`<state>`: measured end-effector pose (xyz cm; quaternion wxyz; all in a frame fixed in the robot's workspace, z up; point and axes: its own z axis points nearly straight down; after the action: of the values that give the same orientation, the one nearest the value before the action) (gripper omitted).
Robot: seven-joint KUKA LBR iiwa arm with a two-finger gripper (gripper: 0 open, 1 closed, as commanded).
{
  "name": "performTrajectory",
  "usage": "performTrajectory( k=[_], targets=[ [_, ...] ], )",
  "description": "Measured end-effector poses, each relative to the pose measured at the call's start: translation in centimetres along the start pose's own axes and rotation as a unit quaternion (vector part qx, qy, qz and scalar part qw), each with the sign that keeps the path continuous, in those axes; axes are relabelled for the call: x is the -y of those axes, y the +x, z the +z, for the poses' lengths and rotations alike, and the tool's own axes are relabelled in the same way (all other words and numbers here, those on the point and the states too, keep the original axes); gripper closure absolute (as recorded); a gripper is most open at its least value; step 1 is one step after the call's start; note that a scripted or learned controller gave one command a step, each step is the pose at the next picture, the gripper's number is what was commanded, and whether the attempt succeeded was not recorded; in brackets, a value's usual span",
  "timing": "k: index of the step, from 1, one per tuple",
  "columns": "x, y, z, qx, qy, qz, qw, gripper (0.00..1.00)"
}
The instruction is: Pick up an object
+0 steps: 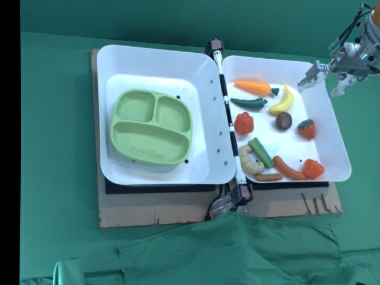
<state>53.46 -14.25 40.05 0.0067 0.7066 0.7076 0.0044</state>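
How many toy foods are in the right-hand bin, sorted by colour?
Orange: 2, the carrot and the sausage.
Red: 3, the pepper, the strawberry and the tomato.
Green: 2, the chilli and the cucumber.
Yellow: 1, the banana.
Brown or tan: 3, the round one, the knobbly one and the stick.
Total: 11.

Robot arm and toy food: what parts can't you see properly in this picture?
- Arm: cut off by the top right edge of the camera view.
- Gripper: too small to tell how its fingers stand.
- Green plate: the writing on its front is too small to read.
- Bench front: a green cloth covers it.
- Clamp between the bins: partly under that cloth.
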Motion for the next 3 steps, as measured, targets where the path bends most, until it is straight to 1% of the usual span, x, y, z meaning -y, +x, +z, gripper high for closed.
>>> performTrajectory(
  k=[1, 2, 3],
  targets=[
    [7.2, -4.1, 5.7, -0.001, 0.010, 0.007, 0.9999, 0.00],
    [6.9, -4.5, 9.4, -0.001, 0.008, 0.003, 1.0000, 0.00],
    [6.8, -4.6, 8.0, 0.001, 0.003, 0.004, 1.0000, 1.00]
  ],
)
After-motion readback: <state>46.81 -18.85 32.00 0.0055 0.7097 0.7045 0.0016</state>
